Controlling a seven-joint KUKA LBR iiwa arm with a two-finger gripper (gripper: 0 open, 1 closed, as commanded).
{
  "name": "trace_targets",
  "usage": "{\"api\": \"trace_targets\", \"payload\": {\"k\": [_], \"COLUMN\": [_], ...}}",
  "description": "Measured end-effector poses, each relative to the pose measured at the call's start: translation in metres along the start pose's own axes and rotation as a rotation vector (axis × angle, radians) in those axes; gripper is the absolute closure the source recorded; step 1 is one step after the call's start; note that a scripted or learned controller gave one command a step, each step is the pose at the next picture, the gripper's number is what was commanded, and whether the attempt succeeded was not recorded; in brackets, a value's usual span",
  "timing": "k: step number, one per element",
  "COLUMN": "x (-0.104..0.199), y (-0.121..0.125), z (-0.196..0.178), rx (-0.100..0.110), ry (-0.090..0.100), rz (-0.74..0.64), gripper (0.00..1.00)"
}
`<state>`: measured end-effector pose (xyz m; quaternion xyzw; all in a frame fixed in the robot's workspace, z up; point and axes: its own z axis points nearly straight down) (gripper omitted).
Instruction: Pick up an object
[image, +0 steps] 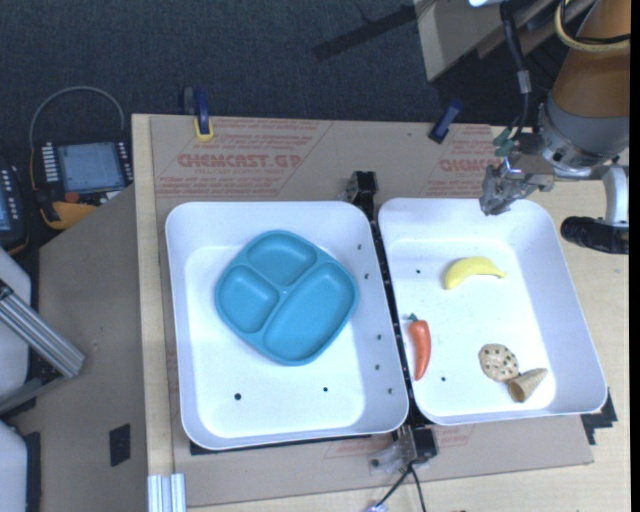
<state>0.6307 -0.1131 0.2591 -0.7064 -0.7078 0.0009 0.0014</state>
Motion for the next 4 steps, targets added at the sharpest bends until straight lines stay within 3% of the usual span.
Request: {"api": "trace_targets", "payload": {"k": [4], "x": [0.187], "y": [-0.136], "z": [0.027], "rx": [0.002], "ry": [0.001], "rz": [-0.001], "gripper": [1.00]}}
